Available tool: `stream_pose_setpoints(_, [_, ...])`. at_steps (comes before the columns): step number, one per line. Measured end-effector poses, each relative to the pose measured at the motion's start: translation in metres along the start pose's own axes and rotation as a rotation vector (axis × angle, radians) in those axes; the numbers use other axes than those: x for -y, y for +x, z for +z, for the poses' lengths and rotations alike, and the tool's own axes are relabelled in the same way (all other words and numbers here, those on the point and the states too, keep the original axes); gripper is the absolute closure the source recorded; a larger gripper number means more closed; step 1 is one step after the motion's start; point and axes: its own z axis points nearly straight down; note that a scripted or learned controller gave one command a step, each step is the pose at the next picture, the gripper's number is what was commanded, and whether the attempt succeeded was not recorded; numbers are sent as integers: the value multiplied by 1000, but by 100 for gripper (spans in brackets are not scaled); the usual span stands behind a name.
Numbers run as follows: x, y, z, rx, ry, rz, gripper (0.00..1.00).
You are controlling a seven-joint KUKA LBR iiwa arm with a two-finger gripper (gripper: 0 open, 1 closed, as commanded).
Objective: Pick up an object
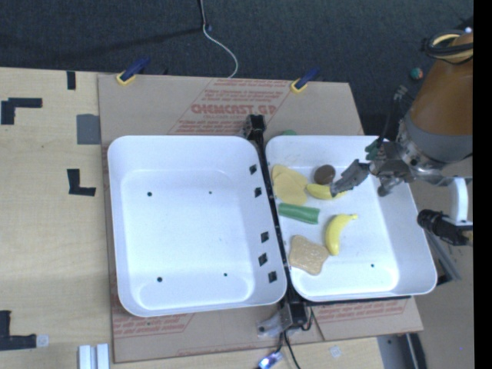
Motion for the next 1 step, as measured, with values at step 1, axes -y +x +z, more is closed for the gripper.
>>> stream_pose_setpoints(1, [10,19,163,-1,6,-2,0])
